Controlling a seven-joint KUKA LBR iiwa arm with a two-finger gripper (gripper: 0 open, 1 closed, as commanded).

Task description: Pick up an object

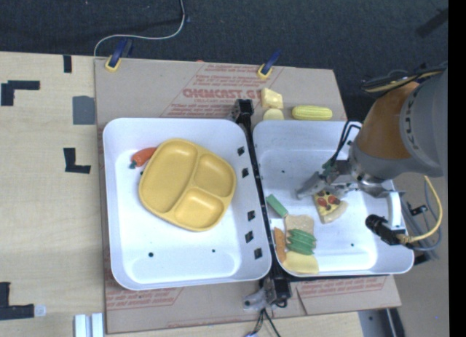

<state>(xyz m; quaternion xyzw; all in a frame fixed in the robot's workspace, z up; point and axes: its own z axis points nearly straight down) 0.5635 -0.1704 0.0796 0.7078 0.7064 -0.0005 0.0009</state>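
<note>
The gripper [314,186] hangs low in the right bin [291,146], its fingers spread open and holding nothing. Just beside the jaws, toward the arm, lies the pizza slice [330,206] (a yellow wedge with red and dark dots, crust edge tan). Farther from the jaws, toward the near rim, sits a sandwich [299,244] with green filling.

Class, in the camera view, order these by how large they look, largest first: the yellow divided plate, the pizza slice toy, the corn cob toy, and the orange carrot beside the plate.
1. Yellow divided plate
2. Pizza slice toy
3. Corn cob toy, close to the pizza slice in size, so that ranking is unsure
4. Carrot, partly hidden by the plate
</note>
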